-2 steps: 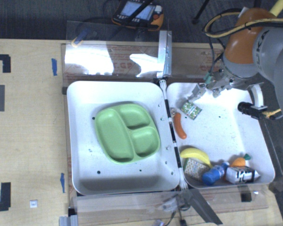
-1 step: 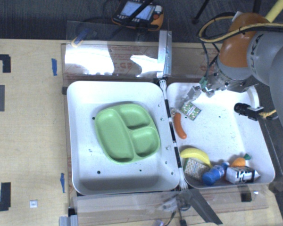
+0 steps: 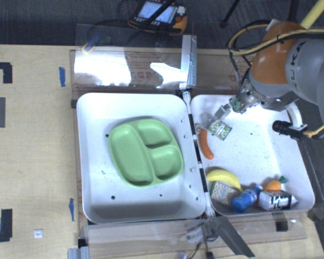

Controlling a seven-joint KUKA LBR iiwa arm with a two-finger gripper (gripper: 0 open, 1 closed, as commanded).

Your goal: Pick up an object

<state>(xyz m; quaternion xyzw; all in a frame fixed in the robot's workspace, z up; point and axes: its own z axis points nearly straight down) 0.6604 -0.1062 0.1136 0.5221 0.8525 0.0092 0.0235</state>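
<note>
The camera view is taken from above a pale wooden counter [image 3: 32,161] bearing two shallow white bins side by side. In the right white bin [image 3: 270,161], a small green-and-white patterned packet [image 3: 220,129] is seen near the upper left part of the floor, just below the claw [image 3: 228,109]. Whether the packet is touched or gripped by the claw cannot be told, nor whether the claw is open or closed. A slim orange carrot-like piece [image 3: 206,144] is laid just beside the packet, along the bin's left wall. At the near edge of the same bin a yellow banana [image 3: 223,177], a speckled beige block [image 3: 221,191], a blue plastic bottle [image 3: 243,199], a white bottle with black lettering [image 3: 277,200] and a small orange fruit [image 3: 273,186] are clustered together. In the left white bin [image 3: 92,117] a green three-compartment plastic tray [image 3: 146,151] is placed centrally. The grey arm with its orange band [image 3: 278,53] is extended in from the upper right.
</note>
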